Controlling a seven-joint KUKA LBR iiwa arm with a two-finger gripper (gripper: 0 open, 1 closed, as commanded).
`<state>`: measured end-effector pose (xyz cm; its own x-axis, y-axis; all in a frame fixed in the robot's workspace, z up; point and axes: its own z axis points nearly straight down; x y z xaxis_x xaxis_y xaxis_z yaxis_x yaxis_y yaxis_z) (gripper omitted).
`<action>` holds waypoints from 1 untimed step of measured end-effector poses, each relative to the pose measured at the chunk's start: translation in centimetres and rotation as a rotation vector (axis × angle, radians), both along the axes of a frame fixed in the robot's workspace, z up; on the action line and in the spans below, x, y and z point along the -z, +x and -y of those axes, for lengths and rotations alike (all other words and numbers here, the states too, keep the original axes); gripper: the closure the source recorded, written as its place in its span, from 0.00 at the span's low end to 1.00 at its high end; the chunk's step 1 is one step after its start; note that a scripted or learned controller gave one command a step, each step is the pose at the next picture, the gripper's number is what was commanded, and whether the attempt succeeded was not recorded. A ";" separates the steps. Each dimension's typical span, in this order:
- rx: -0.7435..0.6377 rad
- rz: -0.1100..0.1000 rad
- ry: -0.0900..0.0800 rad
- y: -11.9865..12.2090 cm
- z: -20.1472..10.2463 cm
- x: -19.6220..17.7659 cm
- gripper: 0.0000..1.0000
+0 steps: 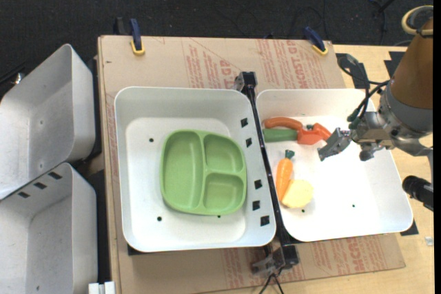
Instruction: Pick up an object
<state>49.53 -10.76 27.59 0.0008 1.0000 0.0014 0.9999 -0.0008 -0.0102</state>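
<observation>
1. Yellow round toy [298,195] near front of right bin [372,217], touching carrot [284,175] just behind.
2. Green divided plate [204,172] centred in left bin [138,148].
3. Gripper [333,146] above right bin, right of carrot; finger state impossible to tell; nothing visibly held.
4. Orange and green pieces [296,131] at rear, against divider.

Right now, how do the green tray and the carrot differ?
The green tray lies in the left bin; the carrot lies in the right bin. The tray is far larger, flat and split into three compartments; the carrot is small and tapered. The tray sits alone, while the carrot touches a yellow piece at its lower end. Both lie away from the claw.
</observation>
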 end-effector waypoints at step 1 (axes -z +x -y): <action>-0.002 0.010 -0.001 0.2 0.0 -0.5 0.00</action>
<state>49.69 -10.74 28.04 -0.0013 1.0000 0.0000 1.0000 0.0013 -0.0005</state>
